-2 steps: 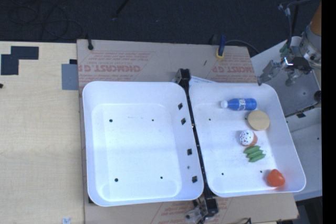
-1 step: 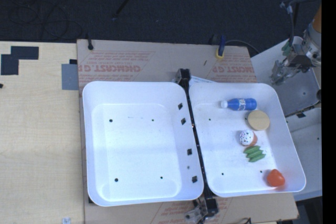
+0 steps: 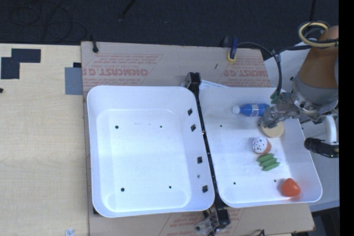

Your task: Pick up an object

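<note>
Camera view, tool [image 3: 272, 120] over tan disc [image 3: 272, 129], beside bottle [image 3: 251, 110]

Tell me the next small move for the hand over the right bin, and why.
Probably lower straight down and close. The hand sits over the round tan disc, just right of the blue bottle, and nothing shows between its fingers. Whether it already touches the disc is unclear.

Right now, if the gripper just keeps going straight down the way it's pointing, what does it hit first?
Probably the round tan disc directly beneath the gripper in the right bin, with the blue bottle just beside it; depth is hard to judge from this slanted view.
</note>
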Controlling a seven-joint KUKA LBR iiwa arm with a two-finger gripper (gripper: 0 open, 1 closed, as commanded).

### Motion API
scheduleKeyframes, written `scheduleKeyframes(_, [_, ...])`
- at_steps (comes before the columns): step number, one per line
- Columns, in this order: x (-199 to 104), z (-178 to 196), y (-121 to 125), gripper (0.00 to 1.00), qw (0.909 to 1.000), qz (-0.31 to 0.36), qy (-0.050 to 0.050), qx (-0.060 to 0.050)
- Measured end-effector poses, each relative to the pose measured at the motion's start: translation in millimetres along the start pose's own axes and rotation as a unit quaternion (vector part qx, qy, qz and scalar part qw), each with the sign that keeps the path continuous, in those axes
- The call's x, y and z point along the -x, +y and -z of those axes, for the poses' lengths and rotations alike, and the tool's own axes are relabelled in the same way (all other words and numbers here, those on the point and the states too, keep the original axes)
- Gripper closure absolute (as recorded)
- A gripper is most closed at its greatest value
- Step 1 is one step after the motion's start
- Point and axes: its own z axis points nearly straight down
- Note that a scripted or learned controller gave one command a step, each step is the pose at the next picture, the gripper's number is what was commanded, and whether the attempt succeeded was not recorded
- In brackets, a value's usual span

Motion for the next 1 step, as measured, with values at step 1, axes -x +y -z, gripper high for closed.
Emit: scheduleKeyframes(1, [2.1, 7.8, 3.9, 0.0, 1.0, 0.0, -0.002, 0.007])
